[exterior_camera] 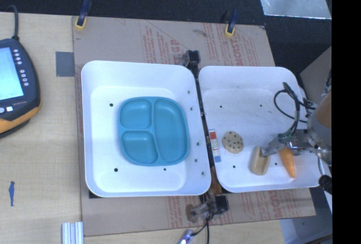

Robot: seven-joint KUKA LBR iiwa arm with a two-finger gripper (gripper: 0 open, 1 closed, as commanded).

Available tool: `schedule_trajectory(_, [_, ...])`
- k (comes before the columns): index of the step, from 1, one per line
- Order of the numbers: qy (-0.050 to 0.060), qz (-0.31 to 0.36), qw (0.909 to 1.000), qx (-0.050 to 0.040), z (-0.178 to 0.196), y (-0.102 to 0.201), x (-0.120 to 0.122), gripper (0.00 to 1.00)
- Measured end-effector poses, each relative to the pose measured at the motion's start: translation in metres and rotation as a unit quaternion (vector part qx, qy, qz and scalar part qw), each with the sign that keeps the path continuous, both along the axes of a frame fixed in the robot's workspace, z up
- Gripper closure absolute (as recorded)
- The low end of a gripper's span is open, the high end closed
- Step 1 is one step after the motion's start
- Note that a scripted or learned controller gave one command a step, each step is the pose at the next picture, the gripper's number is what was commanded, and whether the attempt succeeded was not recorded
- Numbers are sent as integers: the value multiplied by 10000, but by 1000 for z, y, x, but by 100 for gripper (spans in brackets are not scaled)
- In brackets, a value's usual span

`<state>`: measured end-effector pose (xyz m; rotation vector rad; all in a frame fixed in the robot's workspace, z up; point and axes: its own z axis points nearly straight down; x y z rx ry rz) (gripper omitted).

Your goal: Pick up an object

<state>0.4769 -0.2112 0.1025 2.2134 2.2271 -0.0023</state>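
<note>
Gripper [280,146] at lower right of frame over right bin [248,87], finger state unclear, orange carrot [288,163], tan block [259,160], cookie [232,142] nearby, blue divided plate [153,130] in left bin [101,178]

Right bin's [242,76] far half lies open (cookie [232,142], block [259,161], carrot [288,163] crowd near).

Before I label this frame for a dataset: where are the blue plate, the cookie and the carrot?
blue plate [153,130]: camera view, centre dividers.
cookie [232,142]: camera view, its middle.
carrot [289,164]: camera view, mid-body.
</note>
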Motion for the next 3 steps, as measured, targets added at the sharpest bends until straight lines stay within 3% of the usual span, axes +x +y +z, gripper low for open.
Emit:
schedule_trajectory(1, [5, 23, 10000, -7, 10, -1, 0, 100])
schedule_trajectory(2, [-34, 7, 10000, -10, -7, 25, 65, 100])
schedule_trajectory(3, [2, -5, 10000, 16, 110, 108, 72, 100])
